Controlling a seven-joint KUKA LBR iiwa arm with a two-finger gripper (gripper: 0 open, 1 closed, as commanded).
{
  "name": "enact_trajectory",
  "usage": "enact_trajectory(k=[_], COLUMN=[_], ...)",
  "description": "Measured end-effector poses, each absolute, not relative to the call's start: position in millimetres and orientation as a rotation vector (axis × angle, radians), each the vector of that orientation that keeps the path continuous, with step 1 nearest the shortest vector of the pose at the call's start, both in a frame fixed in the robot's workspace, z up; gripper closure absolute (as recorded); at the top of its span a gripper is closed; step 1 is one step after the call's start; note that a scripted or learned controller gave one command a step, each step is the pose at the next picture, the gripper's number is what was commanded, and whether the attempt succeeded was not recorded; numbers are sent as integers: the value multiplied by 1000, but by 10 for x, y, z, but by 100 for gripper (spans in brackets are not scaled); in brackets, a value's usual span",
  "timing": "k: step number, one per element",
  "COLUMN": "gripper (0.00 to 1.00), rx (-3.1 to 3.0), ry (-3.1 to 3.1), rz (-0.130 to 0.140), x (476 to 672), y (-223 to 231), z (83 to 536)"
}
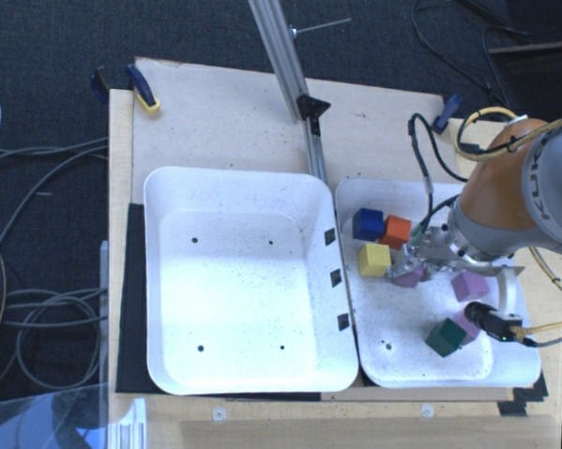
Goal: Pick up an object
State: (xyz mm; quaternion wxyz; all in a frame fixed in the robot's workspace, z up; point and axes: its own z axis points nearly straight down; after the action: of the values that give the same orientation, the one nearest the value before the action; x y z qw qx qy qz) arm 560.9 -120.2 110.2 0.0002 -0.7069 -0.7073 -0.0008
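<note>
As we look down from the camera view, we take the yellow block [374, 259] as our landmark and place everything else from it.

Camera view, bins: we see two white bins on the desk [221, 122]; the yellow block lies in the right bin [396, 366], and the left bin [240, 282] sits on the other side of the shared rims from it.

Camera view, blocks: a blue block [367, 223] sits just behind the yellow block, an orange block [398, 231] is beside the blue one, a green block [445, 337] lies well toward the near right, and pale purple pieces [468, 285] lie further right, partly under the arm.

Camera view, arm: the grey arm [522, 199] with its orange band reaches in from the right and hangs over the right bin.

Camera view, tool: the tool [416, 263] is low, just right of the yellow block, over a small purplish piece [406, 278]; we cannot tell how wide it stands, nor whether anything is in it.

Handling, our judgement: we take the blocks to be light, stiff little cubes with flat faces, likely to slide on the smooth bin floor if nudged.

Where to hold, our judgement: we would close on two opposite flat faces, squarely, and keep clear of the neighbours behind the yellow block, which crowd that side.

Risk, our judgement: a corner pinch could flick the cube away.
</note>
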Motion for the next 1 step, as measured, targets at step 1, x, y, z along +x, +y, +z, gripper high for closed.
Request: enact_trajectory(k=[1], gripper=[100], rx=[-2222], ry=[-2226], rz=[-5], x=[5598], y=[-1153], z=[1544])
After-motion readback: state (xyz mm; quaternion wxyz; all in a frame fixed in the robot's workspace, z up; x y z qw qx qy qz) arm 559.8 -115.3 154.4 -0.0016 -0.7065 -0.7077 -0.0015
